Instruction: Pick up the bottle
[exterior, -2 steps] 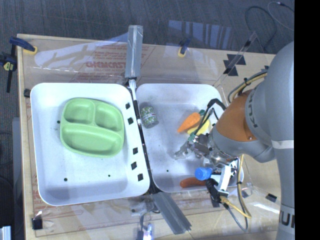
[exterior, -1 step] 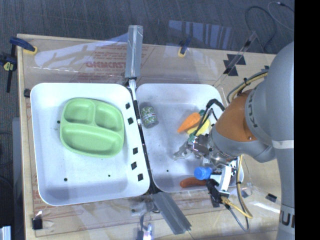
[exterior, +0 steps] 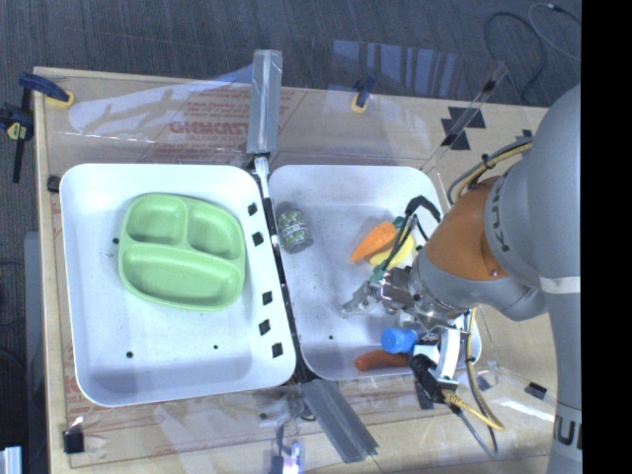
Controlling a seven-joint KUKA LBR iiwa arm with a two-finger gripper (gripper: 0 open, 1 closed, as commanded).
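Two white bins sit side by side on my bench, the left bin [exterior: 89, 363] and the right bin [exterior: 326, 196]. In the left: one green divided plate [exterior: 184, 250]. In the right I count one small greenish bottle [exterior: 293, 228], one orange carrot [exterior: 373, 242], one yellow piece [exterior: 400, 255], one blue cap-like object [exterior: 399, 340] and one reddish sausage-shaped item [exterior: 380, 360]. One gripper of mine [exterior: 380, 294] is among them.

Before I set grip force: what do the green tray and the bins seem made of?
Green tray: apparently moulded plastic, matte, with smooth rounded compartments. Left bin and right bin: probably plastic, white, faintly speckled, with rounded corners; the look leaves this open.
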